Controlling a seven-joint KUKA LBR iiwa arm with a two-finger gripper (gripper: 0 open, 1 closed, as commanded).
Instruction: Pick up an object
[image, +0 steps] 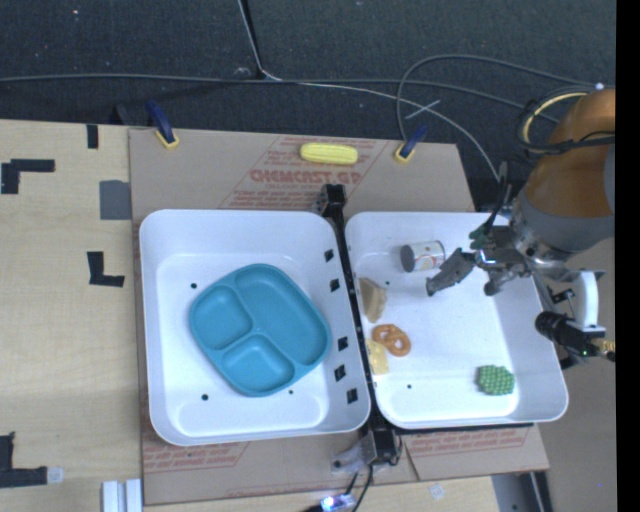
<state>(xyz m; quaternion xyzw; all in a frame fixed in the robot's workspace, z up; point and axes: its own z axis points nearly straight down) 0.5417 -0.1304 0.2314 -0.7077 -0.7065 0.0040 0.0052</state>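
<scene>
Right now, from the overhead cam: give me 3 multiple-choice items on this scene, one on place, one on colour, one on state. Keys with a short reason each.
1. Where does the divided plate lie?
A. in the left bin
B. in the right bin
C. on the cardboard behind the bins

2. What colour is the bumpy ball at the near right of the right bin?
A. red
B. green
C. blue

3. How does the small can in the right bin stand?
A. upright
B. on its side
C. stacked on the pretzel

Key:
1 A, the blue plate sits alone inside the left bin.
2 B, the ball is plainly green against the white floor.
3 B, its dark round end faces left and its body runs along the floor, apart from the pretzel.
</scene>
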